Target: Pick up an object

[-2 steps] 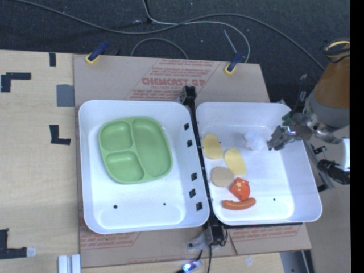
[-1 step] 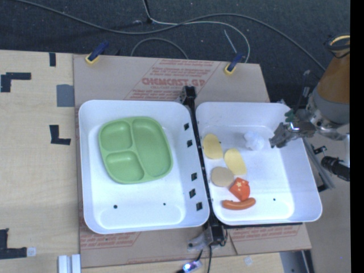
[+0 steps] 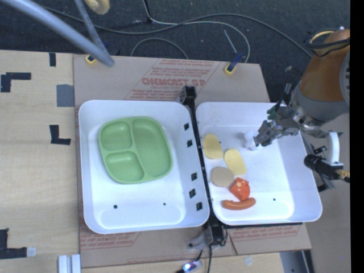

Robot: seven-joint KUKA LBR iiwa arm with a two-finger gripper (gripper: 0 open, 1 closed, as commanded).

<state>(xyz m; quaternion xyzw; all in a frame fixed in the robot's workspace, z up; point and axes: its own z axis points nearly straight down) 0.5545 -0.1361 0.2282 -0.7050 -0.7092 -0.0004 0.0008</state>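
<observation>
The right bin (image 3: 296,209) holds several small food-shaped pieces: a pale yellow one (image 3: 212,146), a second yellow one (image 3: 235,161), a tan one (image 3: 222,177), a red chunk (image 3: 240,189) and a red-orange sausage shape (image 3: 238,203). My gripper (image 3: 260,139) hangs over the upper right part of this bin, to the right of the yellow pieces and apart from them. I see nothing between its fingers. A small pale shape (image 3: 249,141) lies just left of the fingertips.
The left bin (image 3: 91,209) holds a green divided tray (image 3: 135,149). A black divider with clips (image 3: 194,152) runs between the bins. Cables and grey poles (image 3: 51,16) cross the dark floor behind the bench. The arm's orange band (image 3: 324,78) rises at the right.
</observation>
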